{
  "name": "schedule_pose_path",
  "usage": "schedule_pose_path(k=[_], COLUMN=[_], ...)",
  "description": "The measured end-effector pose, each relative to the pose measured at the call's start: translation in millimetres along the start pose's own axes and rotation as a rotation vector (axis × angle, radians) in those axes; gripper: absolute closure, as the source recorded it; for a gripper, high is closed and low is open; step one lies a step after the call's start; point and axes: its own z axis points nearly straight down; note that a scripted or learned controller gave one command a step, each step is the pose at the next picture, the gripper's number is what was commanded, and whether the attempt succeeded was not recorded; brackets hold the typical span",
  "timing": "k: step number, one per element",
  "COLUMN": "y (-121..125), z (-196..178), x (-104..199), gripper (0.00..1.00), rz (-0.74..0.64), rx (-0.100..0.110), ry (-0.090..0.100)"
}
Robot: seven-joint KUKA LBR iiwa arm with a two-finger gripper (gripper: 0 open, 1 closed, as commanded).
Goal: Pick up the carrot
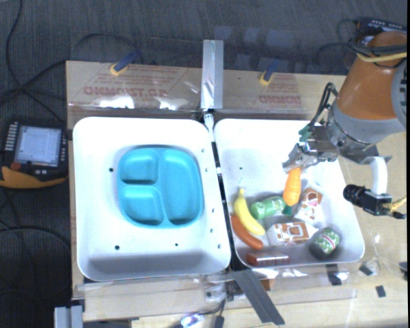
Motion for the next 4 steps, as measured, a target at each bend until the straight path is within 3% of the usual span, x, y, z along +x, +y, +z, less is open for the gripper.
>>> schedule_pose_path(k=[1, 2, 3, 4], y=[60, 31, 30, 56], z=[130, 149, 145, 46], x=[-24, -19, -18, 55], gripper=[0.00, 0.00, 1.00, 1.00], rz=[0.090, 0.059, 0.058, -0.006], rx=[0.000, -0.029, -0.022, -0.002], ry=[-0.003, -0.007, -0.002, -0.003])
